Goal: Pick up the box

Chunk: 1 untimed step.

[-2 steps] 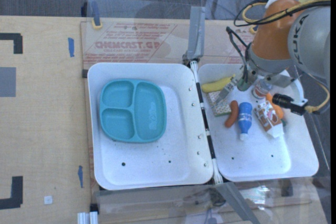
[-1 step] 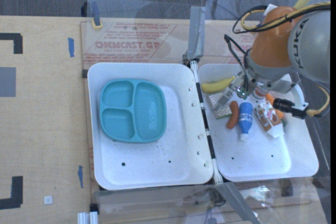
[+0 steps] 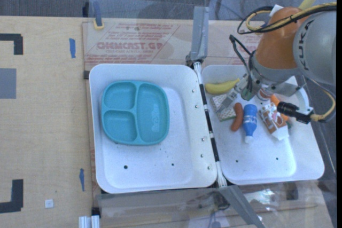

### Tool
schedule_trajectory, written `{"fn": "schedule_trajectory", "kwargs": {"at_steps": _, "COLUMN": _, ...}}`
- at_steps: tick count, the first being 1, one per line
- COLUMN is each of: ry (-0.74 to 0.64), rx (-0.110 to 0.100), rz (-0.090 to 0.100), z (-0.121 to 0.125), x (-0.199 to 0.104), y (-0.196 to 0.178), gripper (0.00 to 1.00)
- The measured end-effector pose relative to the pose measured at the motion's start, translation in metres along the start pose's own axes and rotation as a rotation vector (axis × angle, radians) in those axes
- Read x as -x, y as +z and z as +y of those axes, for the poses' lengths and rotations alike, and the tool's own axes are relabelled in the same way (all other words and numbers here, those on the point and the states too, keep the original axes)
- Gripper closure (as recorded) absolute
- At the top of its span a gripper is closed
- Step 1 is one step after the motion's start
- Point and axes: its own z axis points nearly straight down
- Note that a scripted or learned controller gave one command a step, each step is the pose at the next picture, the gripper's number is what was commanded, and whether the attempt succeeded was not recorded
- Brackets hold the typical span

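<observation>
Nearest you, along the lower frame, the front of the right bin (image 3: 278, 165) lies bare white; its clutter sits higher, toward the frame's upper right. Working back you meet the blue bottle (image 3: 249, 119) standing on end in the picture, the sausage (image 3: 236, 117) just to its left, and to its right the box (image 3: 273, 119), a small red-and-white carton whose long axis slants from upper left to lower right. Behind them a banana (image 3: 222, 86) lies against the bin's far wall. The gripper (image 3: 250, 89) hangs under the arm's orange band at the bin's upper middle; the wrist covers its tips, so how wide it stands, and whether it has anything, cannot be told. From the gripper the box lies down and to the right in the frame, near but apart, the bottle between. In the left bin (image 3: 107, 168) rests a teal tray (image 3: 135, 112).
</observation>
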Motion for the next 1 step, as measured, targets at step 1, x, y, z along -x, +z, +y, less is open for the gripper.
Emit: {"fn": "schedule_trajectory", "kwargs": {"at_steps": 1, "ry": 0.088, "rx": -0.001, "rz": 0.005, "z": -0.0036, "x": 0.0014, "y": 0.0007, "gripper": 0.0}}
